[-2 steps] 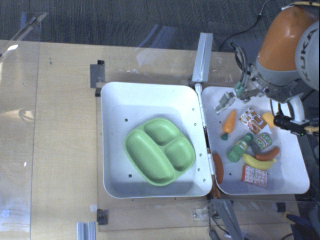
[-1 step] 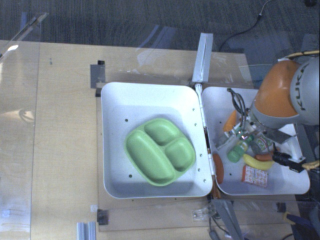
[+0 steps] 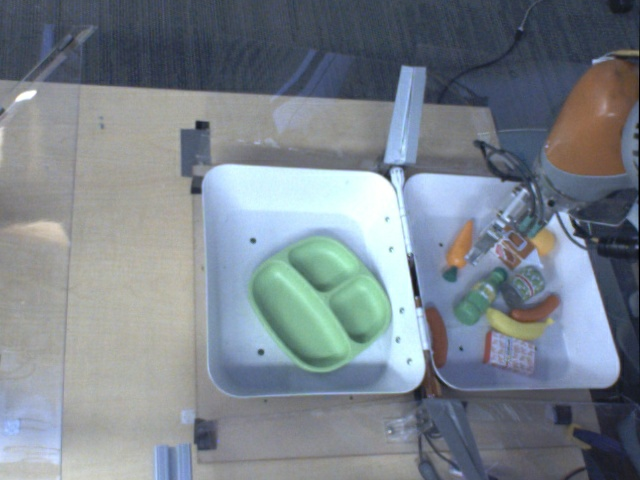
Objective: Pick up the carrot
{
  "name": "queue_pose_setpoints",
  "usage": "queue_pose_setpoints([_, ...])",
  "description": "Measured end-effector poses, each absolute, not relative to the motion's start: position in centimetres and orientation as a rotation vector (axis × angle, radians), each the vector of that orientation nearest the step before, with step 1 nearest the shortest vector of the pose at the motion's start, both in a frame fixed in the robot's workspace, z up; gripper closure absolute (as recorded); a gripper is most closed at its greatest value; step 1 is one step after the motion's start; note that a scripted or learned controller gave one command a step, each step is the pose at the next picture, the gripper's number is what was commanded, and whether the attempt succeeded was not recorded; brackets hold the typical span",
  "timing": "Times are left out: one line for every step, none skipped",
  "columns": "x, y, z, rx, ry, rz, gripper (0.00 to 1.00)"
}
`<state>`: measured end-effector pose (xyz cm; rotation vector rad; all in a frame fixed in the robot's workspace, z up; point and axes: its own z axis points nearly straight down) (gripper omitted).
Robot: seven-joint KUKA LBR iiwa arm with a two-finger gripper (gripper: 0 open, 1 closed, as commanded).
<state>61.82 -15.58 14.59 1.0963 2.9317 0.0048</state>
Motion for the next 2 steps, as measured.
queue_pose_setpoints([63.0,-10.4,8.9,0.781,3.031,0.007,0.0])
queue_pose_setpoints([63.4,-10.3,10.4,0.78,3.017,0.013,1.0])
